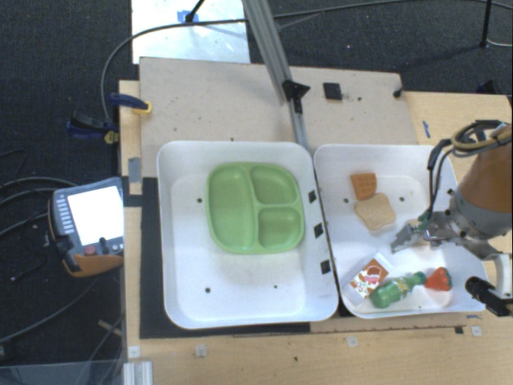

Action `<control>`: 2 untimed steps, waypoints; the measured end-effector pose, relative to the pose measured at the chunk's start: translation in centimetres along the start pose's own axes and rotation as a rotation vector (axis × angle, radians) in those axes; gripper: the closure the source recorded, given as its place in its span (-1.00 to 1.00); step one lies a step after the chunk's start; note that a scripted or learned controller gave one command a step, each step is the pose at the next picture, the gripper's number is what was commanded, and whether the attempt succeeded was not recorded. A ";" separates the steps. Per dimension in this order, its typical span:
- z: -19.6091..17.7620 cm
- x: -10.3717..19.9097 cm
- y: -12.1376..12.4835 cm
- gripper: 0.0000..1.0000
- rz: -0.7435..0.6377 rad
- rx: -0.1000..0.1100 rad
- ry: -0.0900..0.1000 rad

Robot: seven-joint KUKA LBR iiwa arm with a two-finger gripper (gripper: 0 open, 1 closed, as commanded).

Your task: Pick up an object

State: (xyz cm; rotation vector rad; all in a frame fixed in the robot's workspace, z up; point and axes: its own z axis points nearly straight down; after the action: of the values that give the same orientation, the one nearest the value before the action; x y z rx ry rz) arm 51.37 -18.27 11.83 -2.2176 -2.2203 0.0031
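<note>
Where gripper (407,237) hovers, toast (375,212) beside.

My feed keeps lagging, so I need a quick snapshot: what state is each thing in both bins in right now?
Green divided plate: upright in the left bin, nothing in its compartments.
Orange cracker: flat in the right bin.
Tan bread slice: flat, beside the cracker.
Snack packet: lying flat.
Green bottle: on its side.
Red piece: loose by the bottle.
Gripper: above the right bin, holding nothing.

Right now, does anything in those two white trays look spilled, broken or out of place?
Nothing stands out. The green divided plate lies flat in the left bin. In the right bin, the toy foods are scattered loosely, none spilled over the rim.
</note>
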 end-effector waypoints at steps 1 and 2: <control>3.1 -0.1 0.2 -1.00 0.000 -0.008 -0.001; 1.8 -0.1 0.5 1.00 -0.001 -0.017 -0.002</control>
State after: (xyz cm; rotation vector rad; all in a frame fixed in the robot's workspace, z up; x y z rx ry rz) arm 51.87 -18.32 10.01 -2.2264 -2.2305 -0.0126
